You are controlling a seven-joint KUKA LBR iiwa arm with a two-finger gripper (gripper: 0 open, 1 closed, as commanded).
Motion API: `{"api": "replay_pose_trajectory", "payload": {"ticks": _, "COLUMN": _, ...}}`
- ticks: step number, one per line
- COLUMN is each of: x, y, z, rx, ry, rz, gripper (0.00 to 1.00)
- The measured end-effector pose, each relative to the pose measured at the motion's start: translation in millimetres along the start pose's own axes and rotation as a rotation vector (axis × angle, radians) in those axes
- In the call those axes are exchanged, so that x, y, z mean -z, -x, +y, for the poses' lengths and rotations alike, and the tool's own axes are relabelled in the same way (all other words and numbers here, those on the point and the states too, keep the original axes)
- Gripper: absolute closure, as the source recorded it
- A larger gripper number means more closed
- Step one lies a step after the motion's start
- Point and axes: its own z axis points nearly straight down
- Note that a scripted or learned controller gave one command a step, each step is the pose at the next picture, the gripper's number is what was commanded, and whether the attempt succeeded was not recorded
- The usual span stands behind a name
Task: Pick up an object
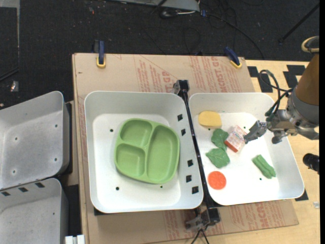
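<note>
The right bin (292, 182) holds several small objects: a yellow block (209, 119), a red and white carton (234, 139), two green leafy pieces (219, 137) (218, 158), a green elongated piece (264, 166) and an orange-red disc (217, 180). My gripper (265, 134) hangs over the right side of this bin, just right of the carton. It is open, and one dark finger (255, 131) reaches toward the carton's right end. Nothing sits between the fingers.
In the left bin (99, 103) lies a green divided plate (147, 150). A black divider (192, 151) runs between the two bins. Grey trays (30, 131) stand off the bench at the left. Blue and yellow clamps (101, 55) hold the board's far edge.
</note>
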Motion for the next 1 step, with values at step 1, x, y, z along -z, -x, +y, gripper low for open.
{"api": "replay_pose_trajectory", "payload": {"ticks": 1, "x": 5.7, "y": -0.3, "z": 2.5, "rx": 0.003, "ry": 0.011, "rz": -0.002, "gripper": 0.00}}
